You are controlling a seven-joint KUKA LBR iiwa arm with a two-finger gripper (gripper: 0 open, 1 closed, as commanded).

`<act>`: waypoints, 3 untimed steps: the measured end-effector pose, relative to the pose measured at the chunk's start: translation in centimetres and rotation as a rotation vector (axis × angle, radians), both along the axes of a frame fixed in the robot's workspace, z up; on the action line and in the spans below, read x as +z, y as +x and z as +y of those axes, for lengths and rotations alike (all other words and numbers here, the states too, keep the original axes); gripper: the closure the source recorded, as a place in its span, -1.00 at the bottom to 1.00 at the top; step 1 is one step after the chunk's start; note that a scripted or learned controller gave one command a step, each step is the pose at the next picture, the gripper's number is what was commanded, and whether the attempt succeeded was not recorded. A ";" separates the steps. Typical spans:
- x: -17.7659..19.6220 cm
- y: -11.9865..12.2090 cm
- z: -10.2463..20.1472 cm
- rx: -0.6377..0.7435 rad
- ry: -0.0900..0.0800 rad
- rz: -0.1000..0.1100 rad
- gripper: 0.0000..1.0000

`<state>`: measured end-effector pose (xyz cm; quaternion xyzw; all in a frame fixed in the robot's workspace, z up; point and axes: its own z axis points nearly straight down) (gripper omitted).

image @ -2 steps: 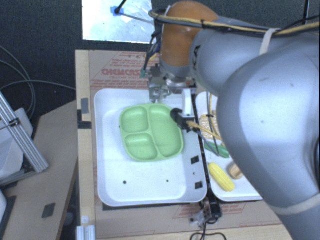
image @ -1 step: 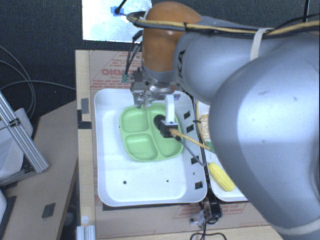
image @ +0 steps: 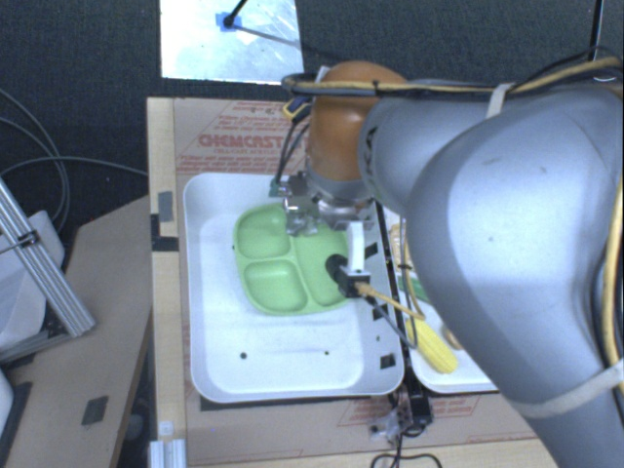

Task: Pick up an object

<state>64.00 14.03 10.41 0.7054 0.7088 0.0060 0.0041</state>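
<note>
From the slanted overhead camera, a green divided tray (image: 278, 266) lies in the left white bin (image: 283, 369), toward its far half. The arm (image: 487, 222) comes in from the right and covers the tray's right edge and much of the right bin (image: 468, 383). The hand (image: 317, 214) sits low over the tray's far right compartment; whether it is clenched or released cannot be told. Right of the tray, a yellow corn cob (image: 429, 344) pokes out beneath the arm, its upper end hidden.

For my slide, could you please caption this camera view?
Grey arm's claw over green divided plastic tray in left white bin; yellow corn cob alongside.
</note>
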 end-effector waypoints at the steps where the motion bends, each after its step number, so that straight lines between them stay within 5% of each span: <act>1: -1.8 3.0 -2.7 -0.005 -0.001 0.013 1.00; 2: 8.3 -5.7 3.0 0.005 0.003 0.011 1.00; 3: 16.2 -2.7 9.9 0.006 0.004 0.002 1.00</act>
